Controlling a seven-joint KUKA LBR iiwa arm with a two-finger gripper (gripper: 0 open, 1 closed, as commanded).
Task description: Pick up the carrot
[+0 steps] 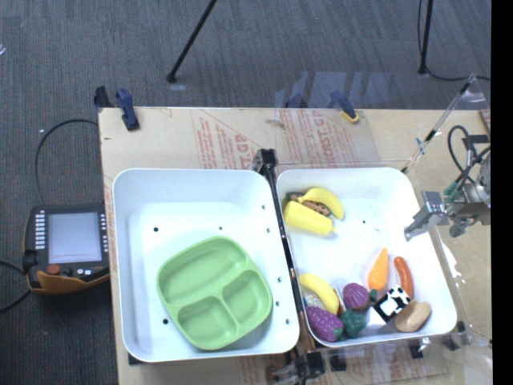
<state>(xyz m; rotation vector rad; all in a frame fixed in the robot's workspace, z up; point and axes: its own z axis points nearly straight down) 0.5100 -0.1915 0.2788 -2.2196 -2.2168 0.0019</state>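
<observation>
The carrot [378,269] is a small orange cone. It lies in the right bin [353,184], toward that bin's near right part, with its tip pointing to the far side. A red sausage-shaped toy [403,277] lies just right of it, and a purple toy [356,296] sits at its near left. Nothing covers the carrot from above.
The right bin also holds two bananas [318,291] [325,200], a yellow block [308,218], purple grapes [324,324], a black-and-white cube [392,303] and a tan potato [414,317]. A green divided plate [213,293] lies in the left bin [192,191]. Grey metal hardware with cables [449,207] stands at the right bin's right rim.
</observation>
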